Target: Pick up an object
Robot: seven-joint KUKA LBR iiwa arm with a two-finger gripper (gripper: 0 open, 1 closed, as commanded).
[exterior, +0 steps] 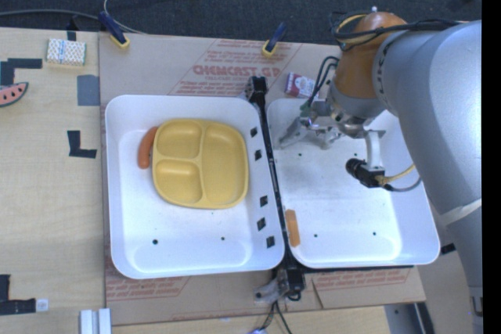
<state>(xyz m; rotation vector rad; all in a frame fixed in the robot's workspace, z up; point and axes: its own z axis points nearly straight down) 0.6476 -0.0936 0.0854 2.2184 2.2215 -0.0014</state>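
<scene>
A yellow divided plate (200, 163) lies in the left bin (125, 238). An orange sausage-shaped piece (145, 149) rests against the plate's left edge. Another small orange piece (292, 227) lies in the right bin (368, 238), at its lower left beside the divider. My gripper (313, 133) hangs low over the upper left part of the right bin, under the orange wrist band (362, 62). It is well apart from the small orange piece, and I see nothing held in it.
The grey arm (438, 113) covers the right bin's right side. Black clips (262, 203) line the divider between the bins. A small packet (296, 84) lies behind the right bin. Clamps (113, 29) sit at the cardboard's back edge.
</scene>
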